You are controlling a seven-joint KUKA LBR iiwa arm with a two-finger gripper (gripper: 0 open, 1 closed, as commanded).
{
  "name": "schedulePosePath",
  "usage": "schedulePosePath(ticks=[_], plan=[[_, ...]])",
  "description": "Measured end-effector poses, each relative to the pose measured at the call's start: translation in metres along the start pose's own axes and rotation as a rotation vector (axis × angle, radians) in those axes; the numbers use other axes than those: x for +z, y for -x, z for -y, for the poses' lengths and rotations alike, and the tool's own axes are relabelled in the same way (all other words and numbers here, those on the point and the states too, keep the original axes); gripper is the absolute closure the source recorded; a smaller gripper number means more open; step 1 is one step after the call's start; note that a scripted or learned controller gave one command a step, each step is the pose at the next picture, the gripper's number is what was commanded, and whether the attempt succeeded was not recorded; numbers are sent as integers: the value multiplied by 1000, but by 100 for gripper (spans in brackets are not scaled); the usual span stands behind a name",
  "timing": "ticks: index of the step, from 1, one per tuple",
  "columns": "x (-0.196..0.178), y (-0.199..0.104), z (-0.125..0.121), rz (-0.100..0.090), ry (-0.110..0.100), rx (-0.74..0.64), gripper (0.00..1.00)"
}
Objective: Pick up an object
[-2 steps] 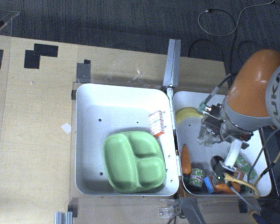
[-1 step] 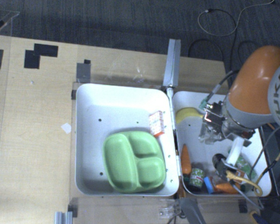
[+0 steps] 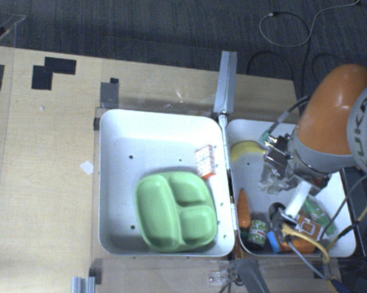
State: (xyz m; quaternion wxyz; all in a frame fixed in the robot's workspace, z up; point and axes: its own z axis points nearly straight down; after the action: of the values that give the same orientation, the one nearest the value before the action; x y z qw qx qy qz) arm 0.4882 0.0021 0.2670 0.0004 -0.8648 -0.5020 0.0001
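From the camera view, the pick looks unfinished. The arm [image 3: 334,115] leans over the right bin [image 3: 345,245], and its hand [image 3: 280,173] hangs low above that bin's floor with nothing visible between the fingers; whether it is wide or narrow, I cannot tell. Candidates lie near the hand in that bin: a yellow object [image 3: 244,151] toward the far wall, an orange carrot-like piece [image 3: 244,209] along the near-left wall, a small green can [image 3: 257,232] by the front corner. The left bin [image 3: 117,170] holds a green divided tray [image 3: 176,210] and a small packet [image 3: 205,161]. The pale wooden desk [image 3: 40,165] ends at dark carpet with a cable [image 3: 290,28].
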Motion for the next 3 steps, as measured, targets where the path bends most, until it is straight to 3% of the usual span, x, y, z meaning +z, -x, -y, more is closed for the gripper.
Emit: schedulePosePath(ticks=[1, 2, 3], plan=[[-9, -1, -1, 0, -1, -7, 100], [-19, -40, 23, 1, 0, 345, 100], [-13, -78, 45, 2, 0, 386, 100]])
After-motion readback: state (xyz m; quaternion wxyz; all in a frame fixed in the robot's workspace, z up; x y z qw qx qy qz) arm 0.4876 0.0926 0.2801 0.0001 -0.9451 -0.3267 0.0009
